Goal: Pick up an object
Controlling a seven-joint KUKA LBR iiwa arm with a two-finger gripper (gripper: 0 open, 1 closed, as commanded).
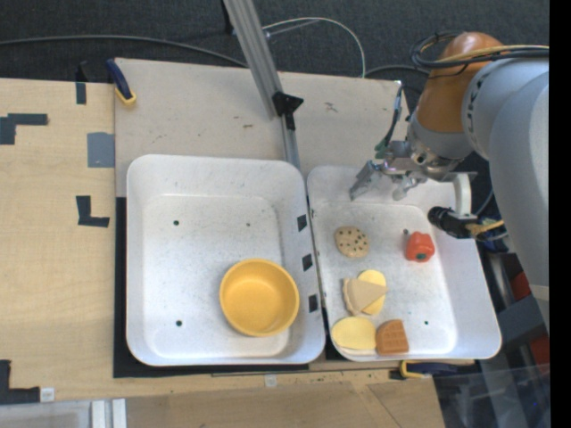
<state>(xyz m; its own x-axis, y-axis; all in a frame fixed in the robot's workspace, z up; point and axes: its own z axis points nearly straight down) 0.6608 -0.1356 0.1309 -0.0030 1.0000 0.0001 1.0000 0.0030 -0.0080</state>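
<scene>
The bench [53,239] carries two white bins; the left bin [161,185] holds a yellow bowl [259,297] toward its 5 o'clock corner. The right bin [464,319] holds a cookie [351,241], a red pepper [419,247] at 3 o'clock of it, and yellow and tan pieces [366,315] (heaped at 6 o'clock). The gripper [385,182] hangs over that bin's 12 o'clock rim, jaws spread apart with nothing between them.
</scene>
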